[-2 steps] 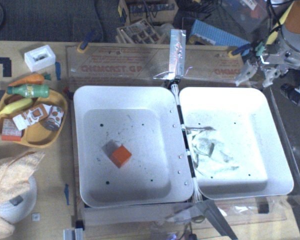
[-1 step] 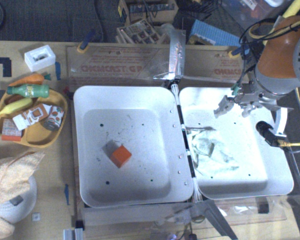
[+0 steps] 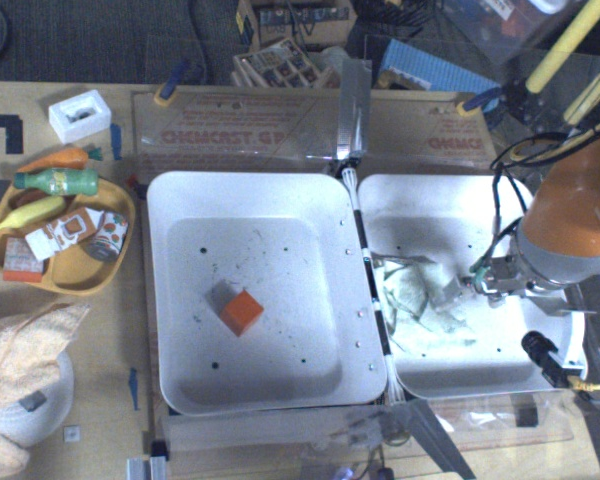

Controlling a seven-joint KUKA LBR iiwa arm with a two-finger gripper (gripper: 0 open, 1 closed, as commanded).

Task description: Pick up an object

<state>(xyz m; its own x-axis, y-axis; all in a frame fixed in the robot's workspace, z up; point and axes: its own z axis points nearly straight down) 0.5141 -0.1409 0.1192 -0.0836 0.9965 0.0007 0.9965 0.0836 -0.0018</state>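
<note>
Orange block (image 3: 243, 312) left bin, end effector (image 3: 467, 284) right

Both white bins, the left bin (image 3: 180, 208) and the right bin (image 3: 420, 200), looked like smooth moulded plastic with a soft sheen, the left one's floor flecked with dark specks. The orange block (image 3: 243, 312) had flat, matt faces. In the right bin lay a crumpled clear wrapper (image 3: 420, 293), thin, glossy and translucent. The bench (image 3: 80, 98) showed pale bare wood. Behind the bins stood clear plastic panels (image 3: 240, 128), shiny with reflections. A tan bowl (image 3: 65, 278) looked matt, and the peach cloth (image 3: 25, 353) beside it was soft and nubbly. The arm's orange band (image 3: 572, 208) was smooth and semi-gloss.
</note>
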